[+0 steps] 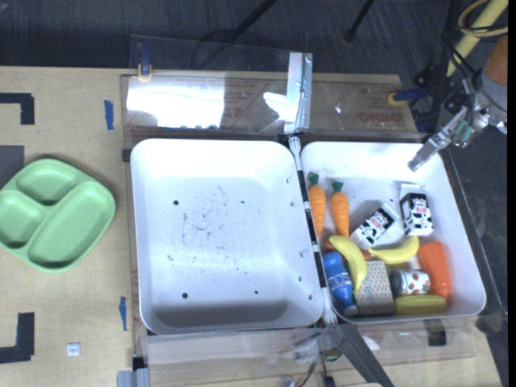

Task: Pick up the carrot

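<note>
Down at the near edge sits the clutter of the right bin, carrot lying near its left wall, and the hand, grip state unreadable, should drop straight over it, clear of the banana.

light: bright, even, from above | glare: strong white patch on clear panel behind left bin | shadows: soft, short | focus: slightly soft overall | background: dark at top
</note>
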Controlling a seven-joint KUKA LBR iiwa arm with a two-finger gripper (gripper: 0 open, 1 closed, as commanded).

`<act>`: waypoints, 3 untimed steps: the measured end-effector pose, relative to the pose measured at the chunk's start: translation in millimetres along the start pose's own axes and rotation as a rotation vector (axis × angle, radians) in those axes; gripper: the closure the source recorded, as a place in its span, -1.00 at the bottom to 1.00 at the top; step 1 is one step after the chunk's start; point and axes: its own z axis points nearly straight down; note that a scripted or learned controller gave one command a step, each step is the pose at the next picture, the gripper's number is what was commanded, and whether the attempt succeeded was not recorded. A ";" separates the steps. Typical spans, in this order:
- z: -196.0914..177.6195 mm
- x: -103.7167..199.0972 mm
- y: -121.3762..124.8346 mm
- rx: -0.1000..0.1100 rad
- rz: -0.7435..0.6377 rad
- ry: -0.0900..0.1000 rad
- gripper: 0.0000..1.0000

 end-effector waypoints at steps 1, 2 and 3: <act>-10.1 -6.7 9.2 0.000 0.001 0.000 -1.00; -11.3 -6.9 8.9 -0.001 0.032 0.000 -1.00; 2.2 -5.8 9.3 0.003 0.021 0.003 -1.00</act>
